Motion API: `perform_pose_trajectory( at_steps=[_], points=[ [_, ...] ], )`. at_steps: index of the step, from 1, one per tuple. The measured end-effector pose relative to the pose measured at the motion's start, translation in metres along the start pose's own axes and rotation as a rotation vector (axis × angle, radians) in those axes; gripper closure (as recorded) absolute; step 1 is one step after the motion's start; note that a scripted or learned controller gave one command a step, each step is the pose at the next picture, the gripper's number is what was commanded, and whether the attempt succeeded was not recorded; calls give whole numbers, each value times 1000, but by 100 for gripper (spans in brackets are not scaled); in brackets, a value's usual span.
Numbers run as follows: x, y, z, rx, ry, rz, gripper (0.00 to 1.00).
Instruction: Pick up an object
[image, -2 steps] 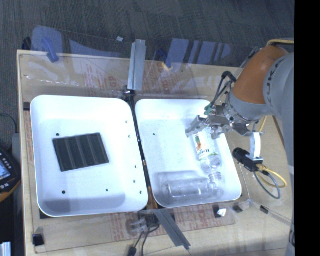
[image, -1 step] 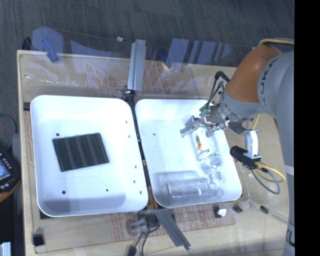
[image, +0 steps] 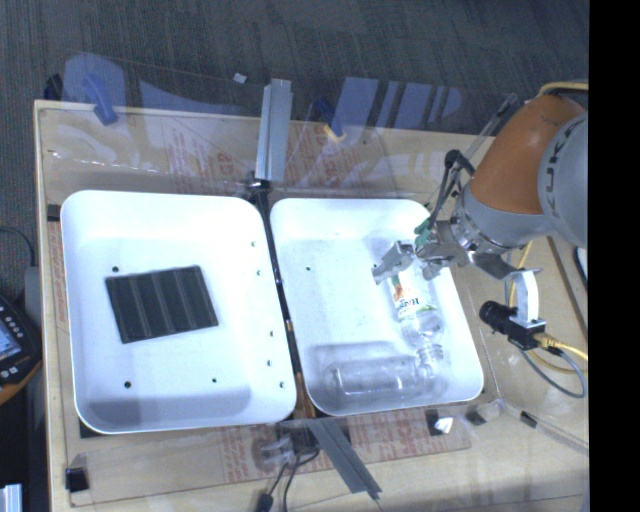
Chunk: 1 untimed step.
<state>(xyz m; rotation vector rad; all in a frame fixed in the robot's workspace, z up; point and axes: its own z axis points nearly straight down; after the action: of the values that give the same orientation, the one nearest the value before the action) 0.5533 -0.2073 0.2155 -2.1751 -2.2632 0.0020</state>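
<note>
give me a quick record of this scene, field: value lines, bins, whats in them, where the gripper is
left bin: holds a dark ribbed flat panel
right bin: holds a small clear bottle with a label and a larger clear plastic bottle lying along the near wall
gripper: over the right bin, at the small bottle's upper end
grasp: cannot tell
arm: reaches in from the right

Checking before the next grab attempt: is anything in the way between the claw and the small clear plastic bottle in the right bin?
Nothing visible. The claw hangs directly over the small clear plastic bottle; the large clear plastic bottle lies nearer the front wall.
</note>
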Motion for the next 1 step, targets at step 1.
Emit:
perform_pose_trajectory(
  at_steps=[1],
  points=[
    [-2, 24, 44, 3, 1, -29, 0]
  ],
)
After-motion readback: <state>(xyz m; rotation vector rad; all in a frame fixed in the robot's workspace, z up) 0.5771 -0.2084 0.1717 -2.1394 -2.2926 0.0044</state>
